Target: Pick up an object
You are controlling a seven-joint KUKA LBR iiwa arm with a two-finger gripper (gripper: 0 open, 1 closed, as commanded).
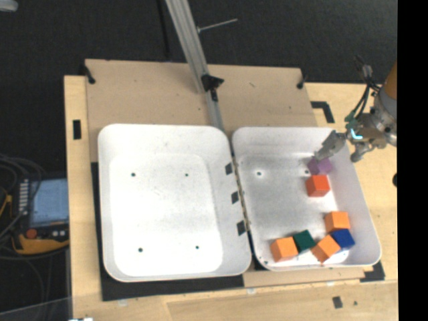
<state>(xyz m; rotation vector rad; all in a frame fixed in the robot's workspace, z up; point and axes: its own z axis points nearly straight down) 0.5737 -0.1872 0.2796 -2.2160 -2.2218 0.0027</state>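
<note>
A pale wooden bench (pixel 194 92) carries two shallow white bins, and the left white bin (pixel 167 199) sits bare beside the right white bin (pixel 281 199). Over the right bin's far corner the two-finger gripper (pixel 342 146) hovers with fingers spread, gripping nothing, one fingertip just above a small purple block (pixel 322 166). A red-orange cube (pixel 317 185) lies just below it, while three orange cubes, a green block (pixel 304 239) and a blue cube (pixel 342 238) cluster along the near edge.

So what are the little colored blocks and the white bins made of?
The blocks, like the orange block, look like matte foam or painted wood: flat color, no shine, though the picture leaves it open. The right bin and left bin look like smooth white plastic, with rounded molded corners and scuffed, speckled floors.
</note>
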